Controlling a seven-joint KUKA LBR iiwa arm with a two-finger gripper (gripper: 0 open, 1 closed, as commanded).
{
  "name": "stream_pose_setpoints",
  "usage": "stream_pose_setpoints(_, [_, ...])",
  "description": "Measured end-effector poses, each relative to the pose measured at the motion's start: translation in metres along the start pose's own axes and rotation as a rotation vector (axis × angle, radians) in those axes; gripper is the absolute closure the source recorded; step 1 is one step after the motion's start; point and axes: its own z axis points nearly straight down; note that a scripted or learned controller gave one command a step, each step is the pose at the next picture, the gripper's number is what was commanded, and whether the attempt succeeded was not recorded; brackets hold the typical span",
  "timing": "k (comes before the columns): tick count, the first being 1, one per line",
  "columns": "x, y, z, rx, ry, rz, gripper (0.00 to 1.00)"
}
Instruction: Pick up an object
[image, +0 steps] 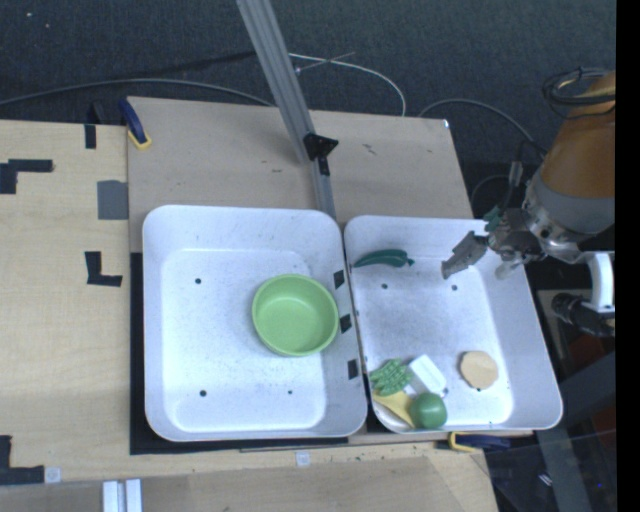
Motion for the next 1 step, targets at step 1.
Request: stream_pose_setpoints(1, [0.0, 0.0, 0.0, 0.0, 0.0, 0.0, 0.0])
